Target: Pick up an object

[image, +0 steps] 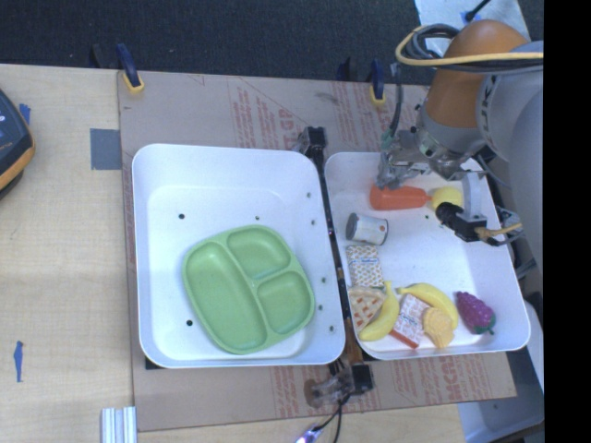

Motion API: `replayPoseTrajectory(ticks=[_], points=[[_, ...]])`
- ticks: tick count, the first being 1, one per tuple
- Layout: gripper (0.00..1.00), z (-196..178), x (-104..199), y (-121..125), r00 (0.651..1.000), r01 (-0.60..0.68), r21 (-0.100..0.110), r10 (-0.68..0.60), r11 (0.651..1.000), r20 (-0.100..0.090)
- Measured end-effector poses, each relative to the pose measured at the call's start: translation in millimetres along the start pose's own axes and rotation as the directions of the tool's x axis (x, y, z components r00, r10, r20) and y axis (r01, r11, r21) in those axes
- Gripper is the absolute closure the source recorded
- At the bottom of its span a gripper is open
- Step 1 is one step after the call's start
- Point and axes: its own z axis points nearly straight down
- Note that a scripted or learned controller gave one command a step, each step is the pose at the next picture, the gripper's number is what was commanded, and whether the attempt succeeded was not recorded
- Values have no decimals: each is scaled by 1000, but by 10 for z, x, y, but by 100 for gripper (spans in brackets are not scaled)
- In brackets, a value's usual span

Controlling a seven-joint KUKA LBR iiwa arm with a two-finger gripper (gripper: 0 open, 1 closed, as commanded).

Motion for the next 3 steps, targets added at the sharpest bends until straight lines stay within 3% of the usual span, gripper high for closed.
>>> replayPoseTrajectory(ticks=[1,2,3], points=[[0,23,-1,-15,1000,-1,5,1,1000,0],[100,-84,-12,-10,1000,0,5,0,1000,1],[0,-82,-11,-11,1000,0,6,0,1000,1]])
